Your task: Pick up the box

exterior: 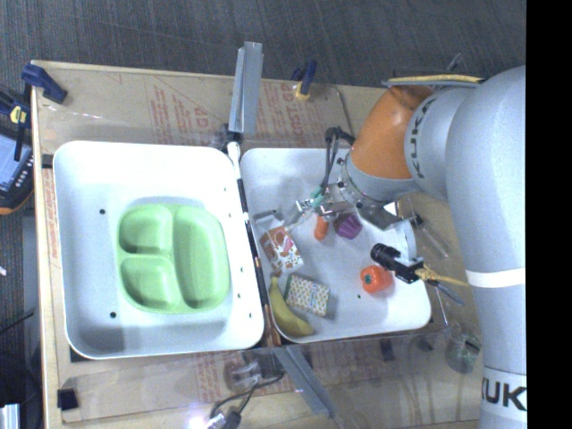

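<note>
Chequered box in right bin; plywood bench, dark carpet.

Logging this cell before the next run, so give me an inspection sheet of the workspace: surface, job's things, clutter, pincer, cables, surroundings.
surface: wooden bench bearing left bin and right bin side by side.
job's things: patterned box lying in the right bin, not held.
clutter: red-and-white carton, banana, orange piece, purple piece and red fruit in the right bin; green divided tray in the left bin.
grippers: pincer over the right bin by the orange piece, apart from the box.
cables: dark leads at the bench's lower edge.
surroundings: blue clamps; dark carpet.
</note>
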Tool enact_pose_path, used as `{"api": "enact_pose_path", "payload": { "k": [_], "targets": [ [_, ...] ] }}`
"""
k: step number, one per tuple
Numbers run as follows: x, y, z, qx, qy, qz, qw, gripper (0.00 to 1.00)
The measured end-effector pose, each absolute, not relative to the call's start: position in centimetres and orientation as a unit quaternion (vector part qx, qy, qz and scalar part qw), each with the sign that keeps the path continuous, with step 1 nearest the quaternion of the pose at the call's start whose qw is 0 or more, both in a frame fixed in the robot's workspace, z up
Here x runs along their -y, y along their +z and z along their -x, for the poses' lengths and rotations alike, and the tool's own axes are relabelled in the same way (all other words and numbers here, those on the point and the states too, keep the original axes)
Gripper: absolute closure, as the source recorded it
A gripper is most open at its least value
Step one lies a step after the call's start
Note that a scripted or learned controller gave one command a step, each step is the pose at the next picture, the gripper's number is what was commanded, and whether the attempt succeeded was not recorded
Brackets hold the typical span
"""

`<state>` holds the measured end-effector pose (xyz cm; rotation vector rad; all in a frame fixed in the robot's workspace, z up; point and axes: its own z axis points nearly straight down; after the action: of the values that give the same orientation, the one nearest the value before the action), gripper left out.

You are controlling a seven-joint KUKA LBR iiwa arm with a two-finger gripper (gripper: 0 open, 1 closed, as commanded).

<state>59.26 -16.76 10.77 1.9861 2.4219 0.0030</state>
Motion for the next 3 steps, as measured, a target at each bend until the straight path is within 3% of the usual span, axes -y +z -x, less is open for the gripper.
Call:
{"api": "enact_pose_path", "payload": {
  "k": [1, 2, 3],
  "targets": [
    [20.7, 13.9, -65.4, -0.746, -0.0005, -0.666, 0.000, 0.00],
    [20.8, 20.1, -64.4, -0.830, -0.0001, -0.558, 0.001, 0.00],
    [20.7, 9.1, -64.2, -0.846, -0.0004, -0.533, -0.001, 0.00]
  ]
}}
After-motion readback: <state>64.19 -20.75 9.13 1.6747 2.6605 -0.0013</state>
